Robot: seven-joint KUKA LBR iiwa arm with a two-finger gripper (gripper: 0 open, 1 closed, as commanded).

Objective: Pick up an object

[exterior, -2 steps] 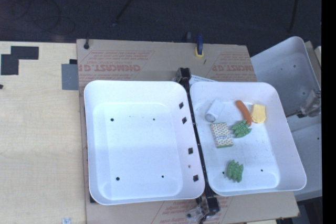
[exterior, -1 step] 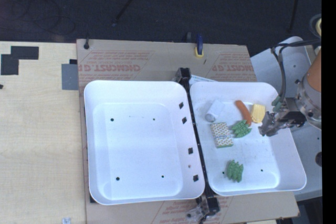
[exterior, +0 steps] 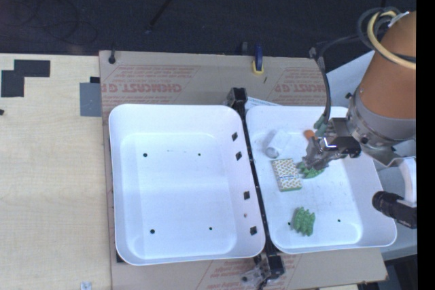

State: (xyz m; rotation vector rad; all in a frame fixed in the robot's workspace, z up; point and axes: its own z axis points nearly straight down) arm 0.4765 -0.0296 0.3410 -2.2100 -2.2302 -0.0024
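The grey arm with its orange band is being reached in from the right, with the wrist bent down over the right bin (exterior: 370,231). The gripper (exterior: 314,165) is being held low at the bin floor, its tips against a small green item (exterior: 311,172); whether that piece is clamped cannot be told. Just to the left, a flat patterned card packet (exterior: 287,174) is lying tilted, nearly touching the gripper. A small pale cylinder (exterior: 273,148) is lying beyond it, and a knobbly green object (exterior: 303,221) is resting nearer the front rim, well apart. The left bin (exterior: 122,180) is being shown as smooth white plastic.
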